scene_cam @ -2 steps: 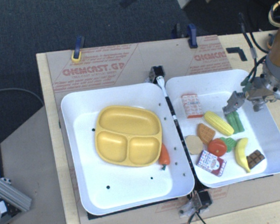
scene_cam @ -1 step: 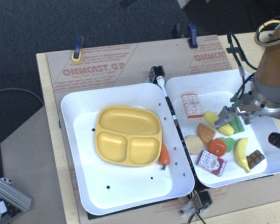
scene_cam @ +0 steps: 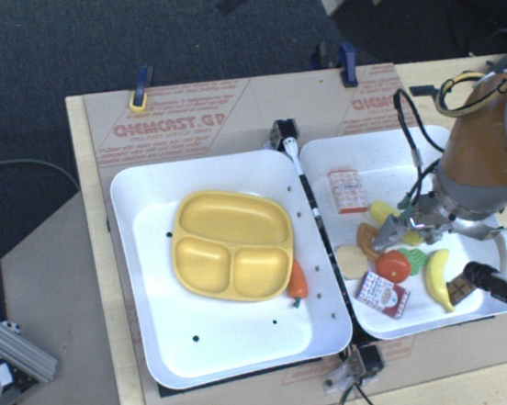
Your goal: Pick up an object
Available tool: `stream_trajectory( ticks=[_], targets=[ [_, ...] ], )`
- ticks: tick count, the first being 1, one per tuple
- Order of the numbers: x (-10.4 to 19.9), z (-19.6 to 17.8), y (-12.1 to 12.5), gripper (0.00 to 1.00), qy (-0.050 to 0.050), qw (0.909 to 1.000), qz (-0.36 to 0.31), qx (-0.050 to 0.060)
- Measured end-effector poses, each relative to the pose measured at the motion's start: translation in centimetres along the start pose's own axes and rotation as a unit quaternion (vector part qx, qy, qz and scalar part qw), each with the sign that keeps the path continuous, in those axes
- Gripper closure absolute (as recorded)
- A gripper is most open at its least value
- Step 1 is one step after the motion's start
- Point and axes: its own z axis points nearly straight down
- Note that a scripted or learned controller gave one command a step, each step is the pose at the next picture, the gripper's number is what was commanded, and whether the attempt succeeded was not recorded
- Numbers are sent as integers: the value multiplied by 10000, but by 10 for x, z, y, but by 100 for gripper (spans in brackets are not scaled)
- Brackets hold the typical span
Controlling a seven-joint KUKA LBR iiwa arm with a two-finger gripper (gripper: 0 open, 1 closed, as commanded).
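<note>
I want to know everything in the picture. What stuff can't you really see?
- End effector, camera view: small and blurred over the toys, so open or shut is unclear.
- Brown toy: partly behind the end effector; its kind is unclear.
- Orange carrot-like toy: tucked under the yellow plate's edge.
- Label in the right bin: print too small to read.
- Arm: cut off by the right edge.

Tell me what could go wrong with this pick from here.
1. The gripper sits low over a tight cluster: tomato, banana and red packet lie close together, so it may nudge or grab two at once.
2. The banana lies near the right bin's front wall, which could block a finger.
</note>
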Motion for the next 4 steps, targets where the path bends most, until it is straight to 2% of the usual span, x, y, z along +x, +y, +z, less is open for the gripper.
stream_trajectory(
  ticks=[1, 2, 3, 4],
  targets=[
    [0, 22, 2, 0, -6, 10000, 1, -52],
    [1, 9, 5, 100, -4, 10000, 4, -99],
    [11, -41, 4, 100, -24, 10000, -9, -56],
    [11, -84, 5, 100, -27, 10000, -9, -72]
  ],
)
